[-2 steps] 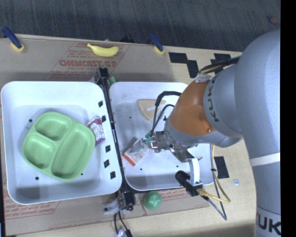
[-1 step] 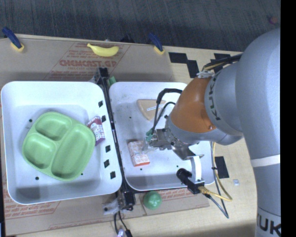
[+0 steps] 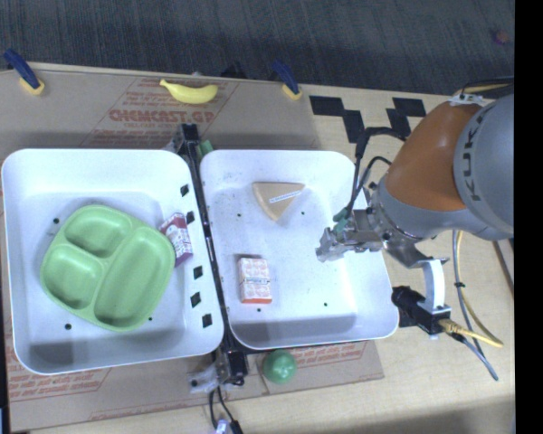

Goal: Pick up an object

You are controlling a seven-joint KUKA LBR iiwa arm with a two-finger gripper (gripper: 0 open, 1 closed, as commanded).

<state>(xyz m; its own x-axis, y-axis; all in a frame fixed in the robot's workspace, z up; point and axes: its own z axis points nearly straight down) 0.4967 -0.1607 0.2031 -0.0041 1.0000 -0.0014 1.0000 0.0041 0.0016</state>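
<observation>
pick: not done | gripper point(image 3: 330, 245) low at right bin point(image 3: 371, 319) east side, nothing visibly held, fingers' state unclear (blurry) | candidates on bin floor: tan wedge point(image 3: 278, 197), small box point(image 3: 254, 279) | grasp and lift left

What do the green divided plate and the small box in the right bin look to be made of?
Green divided plate: likely moulded plastic, with a smooth, slightly glossy, even colour and rounded compartment ridges. Small box: probably printed cardboard, with flat faces, square edges and a matte pale top with an orange-red band; the print is too small to read.
</observation>
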